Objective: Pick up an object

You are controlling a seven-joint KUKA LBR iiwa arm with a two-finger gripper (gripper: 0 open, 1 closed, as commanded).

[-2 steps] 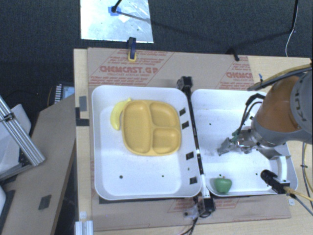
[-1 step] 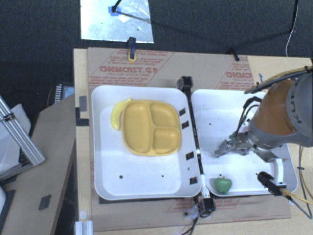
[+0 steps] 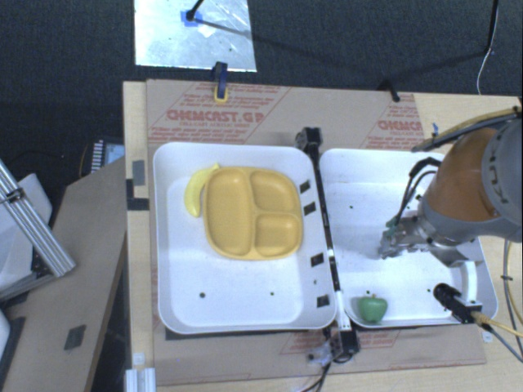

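1. Two shallow white bins side by side on a cardboard-covered counter [image 3: 270, 109]: left bin [image 3: 176, 292], right bin [image 3: 359, 178].
2. In the left bin, a yellow divided plate [image 3: 249, 212] lying flat, three compartments facing up, set toward the bin's upper middle.
3. Tucked against the plate's left edge, a yellow banana [image 3: 194, 191], partly hidden under the plate rim.
4. In the right bin, a green apple [image 3: 373, 308] resting near the bottom left corner, close to the divider between the bins, stem side up.
5. Reaching in from the right, the grey arm [image 3: 502, 170] with its orange band [image 3: 458, 182], bent down over the right bin.
6. Hand [image 3: 395, 242] low over the middle of the right bin's floor, pointing left; cannot tell whether open or closed, the tips too small and blurred against the white.
7. Nothing seen held by the hand; apple apart from it, below and a little to the left.
8. Beyond the counter, a shiny silver sheet [image 3: 194, 21] on dark carpet at the top.
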